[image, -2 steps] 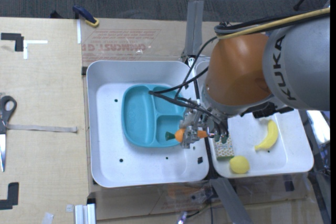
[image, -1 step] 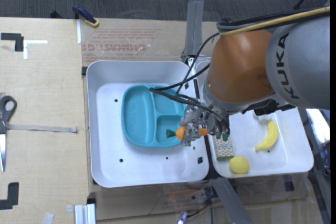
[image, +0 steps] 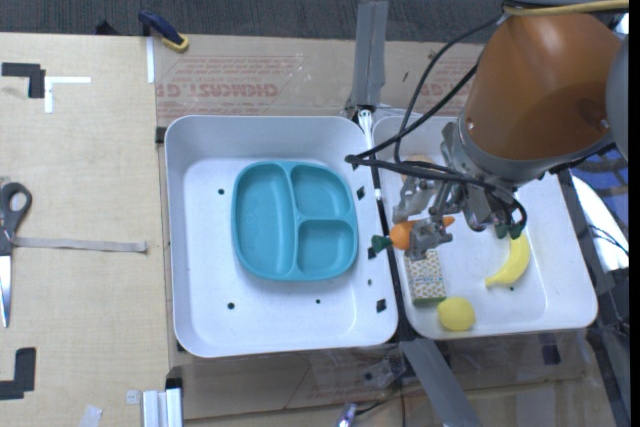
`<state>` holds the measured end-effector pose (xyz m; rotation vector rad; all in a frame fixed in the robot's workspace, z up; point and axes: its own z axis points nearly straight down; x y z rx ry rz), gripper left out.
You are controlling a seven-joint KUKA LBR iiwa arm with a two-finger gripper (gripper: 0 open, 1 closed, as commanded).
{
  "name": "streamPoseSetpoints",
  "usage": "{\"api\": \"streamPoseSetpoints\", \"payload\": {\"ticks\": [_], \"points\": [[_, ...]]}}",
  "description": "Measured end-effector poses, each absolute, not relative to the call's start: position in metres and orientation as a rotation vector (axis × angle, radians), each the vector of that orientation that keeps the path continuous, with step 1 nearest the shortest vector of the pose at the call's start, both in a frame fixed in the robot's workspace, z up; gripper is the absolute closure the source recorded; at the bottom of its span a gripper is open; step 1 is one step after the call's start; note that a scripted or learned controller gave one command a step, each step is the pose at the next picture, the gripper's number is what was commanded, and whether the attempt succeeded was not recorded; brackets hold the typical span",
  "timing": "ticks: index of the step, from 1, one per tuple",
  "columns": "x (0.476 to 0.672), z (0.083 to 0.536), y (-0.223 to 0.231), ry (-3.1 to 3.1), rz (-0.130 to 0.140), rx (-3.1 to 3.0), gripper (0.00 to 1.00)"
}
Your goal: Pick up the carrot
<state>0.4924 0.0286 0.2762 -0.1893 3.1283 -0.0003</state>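
Scissors [image: 12, 215] on bench at far left. Left bin [image: 190, 245]: teal divided plate [image: 296, 220], centred. Right bin [image: 560, 300]: carrot [image: 401, 235] against its left wall, touching gripper [image: 428, 237]; finger state cannot be told, view too cluttered. Sponge [image: 428, 277] just nearer; lemon [image: 457, 314] near front; banana [image: 511, 263] to the right.

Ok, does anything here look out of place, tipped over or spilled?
Nothing spilled or damaged. The carrot sits at the right bin's left edge, below the gripper. The banana, lemon and a speckled sponge lie separately; the teal divided plate rests flat in the left bin.
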Motion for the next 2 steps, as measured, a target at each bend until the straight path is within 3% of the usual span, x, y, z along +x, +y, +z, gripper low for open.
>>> {"api": "streamPoseSetpoints", "payload": {"ticks": [1, 2], "points": [[0.515, 0.192, 0.097, 3.106, 0.001, -0.455, 1.0], [0.49, 0.265, 0.049, 2.993, 0.0, -0.931, 1.0]]}}
